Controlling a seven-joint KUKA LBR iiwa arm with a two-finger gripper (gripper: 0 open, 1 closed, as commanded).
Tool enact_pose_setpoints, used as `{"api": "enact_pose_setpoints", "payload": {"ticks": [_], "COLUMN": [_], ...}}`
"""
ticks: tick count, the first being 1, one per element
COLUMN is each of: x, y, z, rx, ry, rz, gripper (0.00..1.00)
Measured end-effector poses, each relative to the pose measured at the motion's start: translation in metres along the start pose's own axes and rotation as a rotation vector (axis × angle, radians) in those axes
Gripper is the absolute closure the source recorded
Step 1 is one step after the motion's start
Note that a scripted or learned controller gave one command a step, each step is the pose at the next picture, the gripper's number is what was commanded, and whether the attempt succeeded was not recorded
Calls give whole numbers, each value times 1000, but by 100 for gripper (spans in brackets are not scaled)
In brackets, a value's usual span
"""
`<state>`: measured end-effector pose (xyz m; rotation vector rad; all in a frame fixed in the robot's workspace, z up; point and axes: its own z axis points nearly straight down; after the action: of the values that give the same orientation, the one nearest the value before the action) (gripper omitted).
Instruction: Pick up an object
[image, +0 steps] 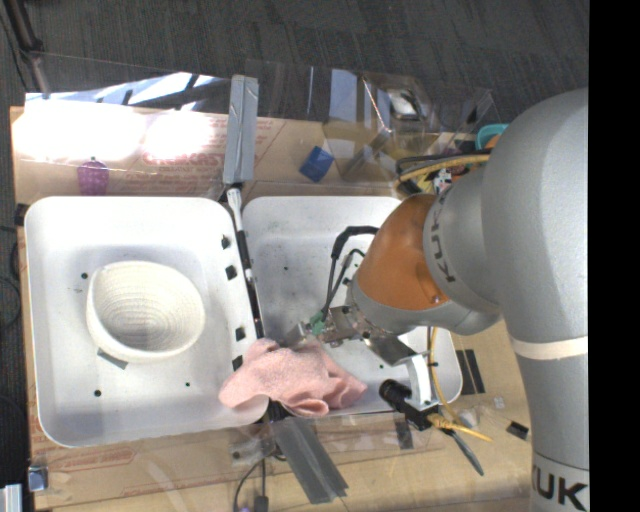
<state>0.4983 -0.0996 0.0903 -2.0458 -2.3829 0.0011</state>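
Note:
A crumpled pink cloth (290, 380) lies at the near left corner of the right bin (290, 240), draped partly over the bin's front rim. My gripper (322, 330) hangs low over the bin, just above the cloth's upper right edge, and the arm's orange band and grey body cover it from the right. A white ribbed bowl (145, 308) sits in the middle of the left bin (60, 400), far from the gripper.
A blue block (317, 163) and a small purple object (92, 178) lie on the cardboard behind the bins. Clear plastic boxes (400, 120) stand at the back right. The arm covers the right half of the right bin.

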Motion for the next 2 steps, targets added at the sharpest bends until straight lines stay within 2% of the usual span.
{"api": "enact_pose_setpoints", "payload": {"ticks": [1, 2], "x": [0, 17], "y": [1, 94], "z": [-8, -100], "rx": [2, 2], "ry": [0, 0], "rz": [-5, 233], "gripper": [100, 100]}}
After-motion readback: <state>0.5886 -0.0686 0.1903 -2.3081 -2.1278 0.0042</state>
